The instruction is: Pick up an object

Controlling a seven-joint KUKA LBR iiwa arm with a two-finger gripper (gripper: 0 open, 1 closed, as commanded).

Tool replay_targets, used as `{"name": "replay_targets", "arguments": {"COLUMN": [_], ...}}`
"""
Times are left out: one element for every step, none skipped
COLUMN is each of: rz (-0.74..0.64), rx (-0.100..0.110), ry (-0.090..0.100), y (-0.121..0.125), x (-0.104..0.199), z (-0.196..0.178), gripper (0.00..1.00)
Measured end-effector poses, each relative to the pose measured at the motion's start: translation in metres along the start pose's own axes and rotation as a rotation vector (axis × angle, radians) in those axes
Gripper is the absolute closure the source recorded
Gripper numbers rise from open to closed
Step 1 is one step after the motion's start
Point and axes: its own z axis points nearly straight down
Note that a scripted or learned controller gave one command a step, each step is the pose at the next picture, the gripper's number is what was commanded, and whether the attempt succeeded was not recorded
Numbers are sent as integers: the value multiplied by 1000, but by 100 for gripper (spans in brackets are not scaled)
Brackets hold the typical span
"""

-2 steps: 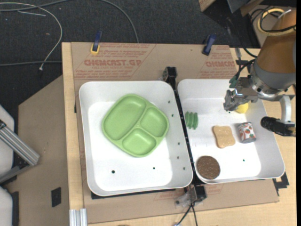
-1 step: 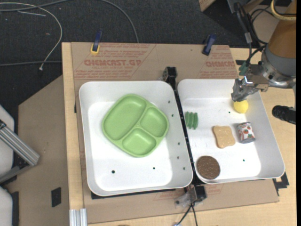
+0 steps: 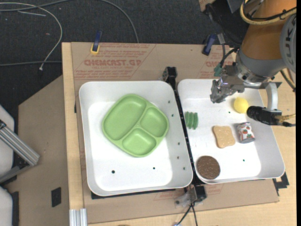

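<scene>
My gripper (image 3: 219, 96) hangs over the right bin (image 3: 268, 168), near its far edge; can't tell how far it's open, and I see nothing in it. Just to its right: a smooth round yellow ball (image 3: 241, 105), close but apart. Toward the near edge from the gripper: a rough tan bread slice (image 3: 224, 136), squarish w/ rounded top, and further on a brown grainy disc (image 3: 208, 166) at the bin's near rim. Beside the bread, a small red-and-white packet (image 3: 245, 132), print too small to read. Left of the gripper and nearer, a ribbed green piece (image 3: 191, 120). Left bin (image 3: 94, 173): glossy green 3-compartment tray (image 3: 135, 125). Cardboard (image 3: 113, 60) on the bench reads "CHEMCAST GP" in red.
</scene>
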Motion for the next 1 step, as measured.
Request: {"name": "replay_targets", "arguments": {"rz": [0], "rx": [-5], "ry": [-1], "y": [10], "x": [49], "z": [-3], "gripper": [100]}}
